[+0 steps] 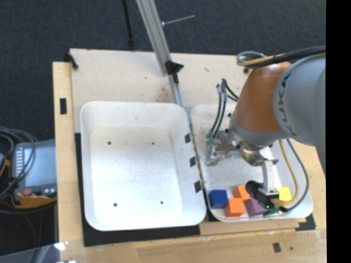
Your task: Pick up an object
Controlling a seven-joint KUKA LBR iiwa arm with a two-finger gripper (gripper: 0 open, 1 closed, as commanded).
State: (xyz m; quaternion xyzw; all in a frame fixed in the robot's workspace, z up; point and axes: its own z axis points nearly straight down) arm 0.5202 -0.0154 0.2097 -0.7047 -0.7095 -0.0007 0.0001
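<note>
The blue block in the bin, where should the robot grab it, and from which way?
Best guess: come straight down from above and pinch the blue block across its two flat sides. It sits close to the right bin's left wall, with the orange block near its right, so space beside it is tight. Its top face is open, which makes it the easier way in.

Even, fairly bright overhead light falls on the pale wooden bench [126, 75]; the shallow white plastic left bin [137, 163] reads near-overexposed, shadows stay soft, the dark carpeted floor [66, 15] looks grainy, and detail is slightly soft throughout.
</note>
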